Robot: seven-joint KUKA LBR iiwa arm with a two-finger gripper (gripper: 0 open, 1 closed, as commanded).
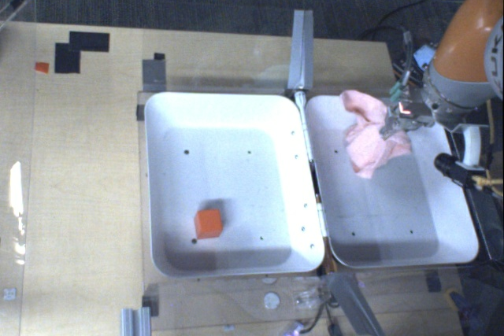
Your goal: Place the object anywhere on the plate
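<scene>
A crumpled pink cloth (367, 136) lies in the upper part of the right bin (409, 224). My gripper (397, 120) is at the cloth's right edge, touching or just over its folds, and the grey wrist with the orange band reaches in from the right. A small orange cube (209, 223) sits on the floor of the left bin (236, 130), near its front left corner and far from the gripper.
A metal divider post (300, 51) stands between the two bins at the back. Black blocks (79, 49) and a small orange tag (42, 68) lie on the wooden bench at far left. Cables and dark fittings (461, 165) crowd the right bin's right side.
</scene>
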